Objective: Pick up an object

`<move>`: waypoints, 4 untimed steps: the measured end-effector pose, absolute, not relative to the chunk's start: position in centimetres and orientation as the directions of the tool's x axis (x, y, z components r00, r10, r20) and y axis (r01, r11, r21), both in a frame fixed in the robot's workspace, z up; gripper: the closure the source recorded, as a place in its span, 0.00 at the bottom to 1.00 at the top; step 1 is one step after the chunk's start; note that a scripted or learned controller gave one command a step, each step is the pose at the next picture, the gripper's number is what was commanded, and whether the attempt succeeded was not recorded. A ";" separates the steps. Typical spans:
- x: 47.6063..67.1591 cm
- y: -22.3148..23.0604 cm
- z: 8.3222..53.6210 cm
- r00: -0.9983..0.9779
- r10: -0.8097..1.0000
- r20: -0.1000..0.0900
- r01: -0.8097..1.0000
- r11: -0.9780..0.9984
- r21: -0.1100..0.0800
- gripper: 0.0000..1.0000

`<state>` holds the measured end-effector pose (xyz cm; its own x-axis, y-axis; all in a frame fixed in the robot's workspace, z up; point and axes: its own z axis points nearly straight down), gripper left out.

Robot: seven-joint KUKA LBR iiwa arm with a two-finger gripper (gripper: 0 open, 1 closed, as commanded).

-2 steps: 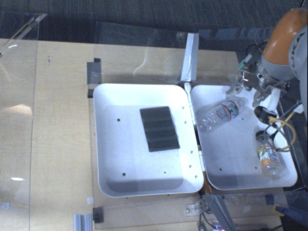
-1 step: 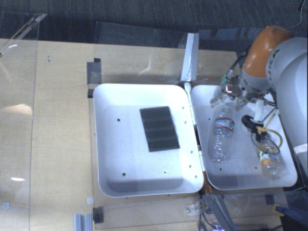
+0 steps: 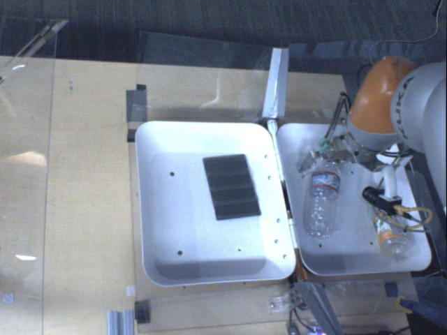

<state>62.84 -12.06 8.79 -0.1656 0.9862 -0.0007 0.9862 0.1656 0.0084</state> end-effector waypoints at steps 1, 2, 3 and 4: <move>56.2 -12.5 8.9 -0.167 0.986 -0.002 0.986 0.167 0.011 0.00; 49.2 -11.3 9.0 -0.226 0.974 -0.005 0.974 0.226 0.017 0.00; 49.5 -11.1 10.2 -0.229 0.973 -0.006 0.973 0.229 0.025 1.00; 49.5 -11.1 10.2 -0.229 0.974 -0.006 0.973 0.229 0.025 0.00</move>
